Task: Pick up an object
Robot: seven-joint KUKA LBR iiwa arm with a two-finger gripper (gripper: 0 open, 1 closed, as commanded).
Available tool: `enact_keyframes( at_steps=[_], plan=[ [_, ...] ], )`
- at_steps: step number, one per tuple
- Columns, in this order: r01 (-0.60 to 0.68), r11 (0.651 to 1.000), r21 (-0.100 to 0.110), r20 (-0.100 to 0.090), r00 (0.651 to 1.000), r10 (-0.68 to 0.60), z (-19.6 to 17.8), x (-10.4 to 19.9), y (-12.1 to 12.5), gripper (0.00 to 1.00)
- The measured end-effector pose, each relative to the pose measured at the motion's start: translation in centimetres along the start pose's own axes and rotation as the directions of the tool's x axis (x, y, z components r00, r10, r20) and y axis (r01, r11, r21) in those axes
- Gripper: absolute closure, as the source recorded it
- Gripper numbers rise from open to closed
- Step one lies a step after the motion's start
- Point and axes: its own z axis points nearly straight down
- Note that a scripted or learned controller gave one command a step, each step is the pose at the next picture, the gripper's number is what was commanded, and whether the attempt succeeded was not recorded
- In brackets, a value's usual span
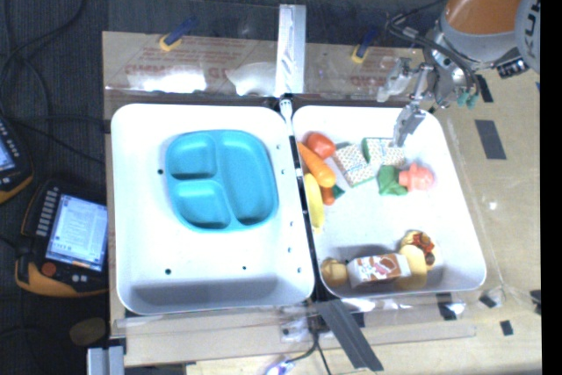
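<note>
From the camera view above the surface, the grey two-finger jaws (407,129) hang at the far edge of the right shallow white bin (465,215), tips just over a small white box with a green check pattern (379,150). Whether the jaws are open or shut cannot be told, and nothing shows between them. The task's thing is probably this box, lying in the far middle of that bin, touching a second patterned white packet (352,163) on its left and a green and pink toy vegetable (406,178) just near of it. To do the step well, the arm should come straight down, square the jaws across the box's short sides, and avoid nudging the neighbours. The box looks light, flat and stiff, so a shallow grip may slip
</note>
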Motion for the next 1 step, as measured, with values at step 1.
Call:
enact_keyframes(
  at_steps=[1],
  plan=[
    [0.082,0.997,0.000,-0.002,0.997,-0.082,-2.30,1.98,5.07,0.00]
  ],
)
